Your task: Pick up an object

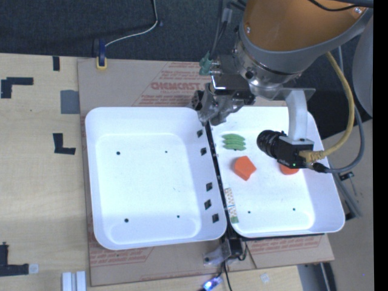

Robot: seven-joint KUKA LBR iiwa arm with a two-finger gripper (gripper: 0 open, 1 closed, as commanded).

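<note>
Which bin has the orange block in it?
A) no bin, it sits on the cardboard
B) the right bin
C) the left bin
B: the orange block lies on the floor of the right bin, just below the green thing.

Both bins [145,180] are seen as smooth, slightly glossy white plastic. The bench [36,187] is surfaced in matt, wood-like board. The orange block [244,168] appears matt.

We see the gripper [213,109] over the right bin [303,220], near a green thing [233,142] and orange block [244,168].
</note>
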